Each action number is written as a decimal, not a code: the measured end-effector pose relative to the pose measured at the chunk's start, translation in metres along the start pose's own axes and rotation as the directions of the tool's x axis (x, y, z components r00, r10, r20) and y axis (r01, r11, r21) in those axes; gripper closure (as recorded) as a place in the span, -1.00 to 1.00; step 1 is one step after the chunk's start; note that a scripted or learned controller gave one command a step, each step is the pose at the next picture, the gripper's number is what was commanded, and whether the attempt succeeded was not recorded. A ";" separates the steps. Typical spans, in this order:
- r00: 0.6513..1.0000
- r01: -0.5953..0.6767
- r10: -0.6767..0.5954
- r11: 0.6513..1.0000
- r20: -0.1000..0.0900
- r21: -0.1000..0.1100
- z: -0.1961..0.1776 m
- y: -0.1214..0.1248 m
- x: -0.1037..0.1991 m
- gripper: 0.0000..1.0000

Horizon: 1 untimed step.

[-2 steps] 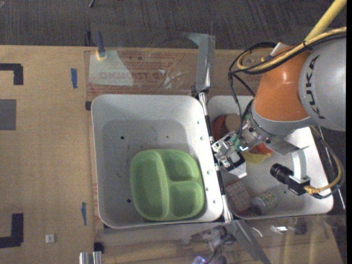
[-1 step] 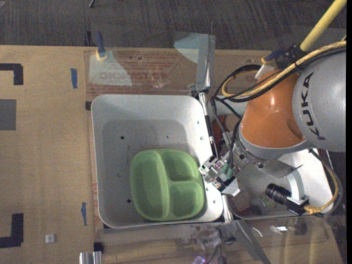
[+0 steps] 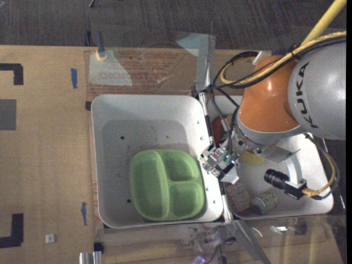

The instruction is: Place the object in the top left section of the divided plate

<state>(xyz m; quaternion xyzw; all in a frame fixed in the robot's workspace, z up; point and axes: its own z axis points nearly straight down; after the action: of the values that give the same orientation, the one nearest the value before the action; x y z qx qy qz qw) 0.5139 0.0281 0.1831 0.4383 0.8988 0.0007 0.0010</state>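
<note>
Plate (image 3: 166, 185), green and divided into three sections, lies flat in the left white bin (image 3: 110, 125), pushed into the corner nearest the camera and the right-hand bin. Its long axis runs roughly from the far side of the bin toward the near side, with one long section on the left and two smaller sections stacked on the right. The arm (image 3: 286, 98), grey with an orange band, reaches in from the right and hangs over the wall between the two bins. Its pincer (image 3: 220, 161) sits just beside the plate's right edge; whether it is released or clenched cannot be told. In the right bin (image 3: 324, 202), partly hidden under the arm, lie a yellow item (image 3: 252, 158), a small can (image 3: 265, 202) and a brownish packet (image 3: 238, 192). Both bins rest on a wooden desk (image 3: 44, 164)
</note>
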 end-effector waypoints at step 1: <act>1.000 -0.006 0.006 1.000 -0.004 0.003 0.000 0.033 -0.038 1.00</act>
<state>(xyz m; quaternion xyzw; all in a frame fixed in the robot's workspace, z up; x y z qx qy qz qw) 0.5632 0.0184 0.1830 0.4410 0.8975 0.0000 -0.0015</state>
